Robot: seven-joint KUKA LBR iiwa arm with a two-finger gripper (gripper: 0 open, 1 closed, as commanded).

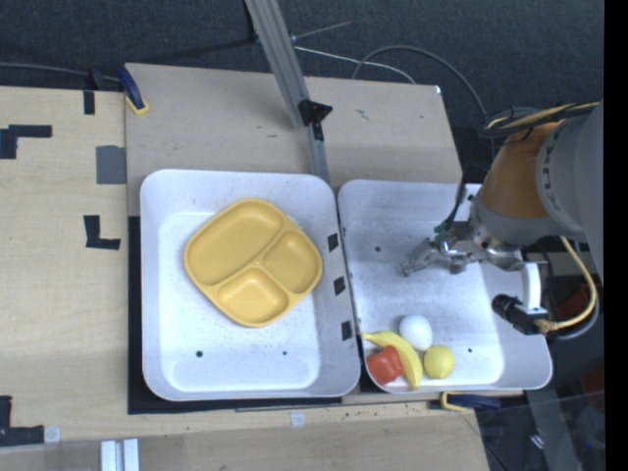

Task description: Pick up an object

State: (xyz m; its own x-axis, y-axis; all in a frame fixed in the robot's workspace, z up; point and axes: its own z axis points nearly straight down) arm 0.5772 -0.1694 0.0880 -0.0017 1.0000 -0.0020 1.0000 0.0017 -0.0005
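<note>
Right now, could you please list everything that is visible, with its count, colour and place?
bins: 2, white, side by side on the bench
divided plate: 1, yellow, in the left bin, near its middle
ball: 1, white, right bin, near front edge
banana: 1, yellow, right bin, front edge, beside the ball
red fruit: 1, red, right bin, front left corner, against the banana
yellow fruit: 1, yellow, right bin, front edge, right of the banana
arm: 1, grey with orange band, reaching in from the right
claw: 1, metal grey, over the right bin's middle, apart from the fruit
</note>
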